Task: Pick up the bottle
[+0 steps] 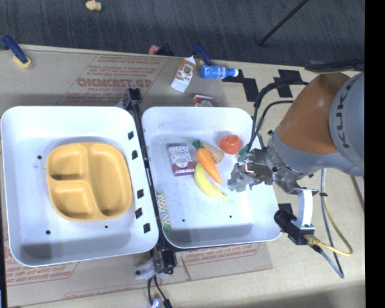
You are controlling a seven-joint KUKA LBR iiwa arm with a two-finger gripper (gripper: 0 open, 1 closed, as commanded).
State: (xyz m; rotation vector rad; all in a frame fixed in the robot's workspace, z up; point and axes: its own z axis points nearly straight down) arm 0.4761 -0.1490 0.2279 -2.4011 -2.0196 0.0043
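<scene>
A small blue bottle (215, 72) lies on its side on the cardboard behind the right bin (179, 233), outside both bins. My gripper (241, 179) hangs low over the right side of the right bin, far in front of the bottle. It sits just right of a yellow banana (207, 182) and an orange carrot (208, 161). A red tomato (230, 143) lies a little behind the gripper. I see nothing between the gripper's tips.
A small brown-red box (180, 159) lies in the right bin left of the carrot. The left bin (19, 236) holds a yellow divided plate (90, 179). A small carton (183, 74) and a blue clamp (201, 54) lie near the bottle.
</scene>
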